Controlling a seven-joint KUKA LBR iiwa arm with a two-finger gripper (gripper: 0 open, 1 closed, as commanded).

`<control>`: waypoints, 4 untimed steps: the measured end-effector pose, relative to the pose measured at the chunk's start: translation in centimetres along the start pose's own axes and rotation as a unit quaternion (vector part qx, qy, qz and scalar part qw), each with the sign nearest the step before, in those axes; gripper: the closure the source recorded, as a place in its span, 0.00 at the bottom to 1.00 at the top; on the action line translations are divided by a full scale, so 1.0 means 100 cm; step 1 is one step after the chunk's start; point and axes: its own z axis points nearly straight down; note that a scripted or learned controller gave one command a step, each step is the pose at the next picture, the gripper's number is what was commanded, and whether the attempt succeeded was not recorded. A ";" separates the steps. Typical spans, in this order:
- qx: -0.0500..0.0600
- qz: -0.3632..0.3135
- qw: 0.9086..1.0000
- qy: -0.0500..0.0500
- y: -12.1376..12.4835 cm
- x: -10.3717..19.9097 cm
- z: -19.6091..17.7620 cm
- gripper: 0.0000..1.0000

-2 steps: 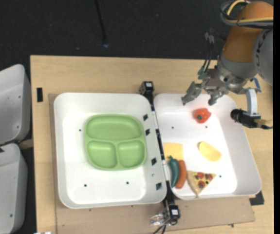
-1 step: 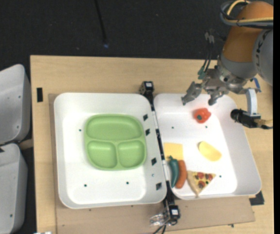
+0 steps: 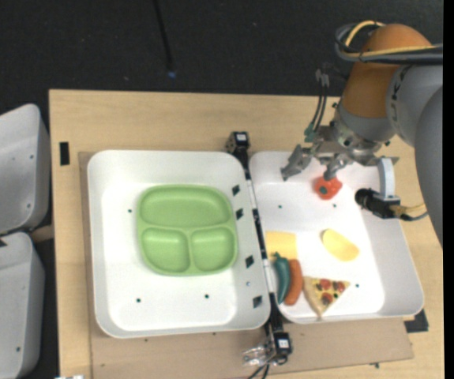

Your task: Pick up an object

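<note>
Gripper (image 3: 319,164) is low over the far part of the right bin (image 3: 384,290), its fingers spread apart and holding nothing
Just beside it, a small red tomato (image 3: 328,185) lies on the bin floor, maybe touching one finger. Nearer the camera lie a yellow cheese slice (image 3: 281,243), a yellow piece (image 3: 339,245), a pizza slice (image 3: 324,293) and a carrot (image 3: 292,280); the left bin (image 3: 116,290) holds a green divided plate (image 3: 185,229)
</note>
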 end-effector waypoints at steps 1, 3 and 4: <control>0.001 0.002 1.000 0.000 0.000 -0.006 0.045 0.00; -0.001 0.002 1.000 0.000 0.001 -0.008 0.073 1.00; -0.004 0.002 1.000 0.000 0.009 -0.016 0.016 1.00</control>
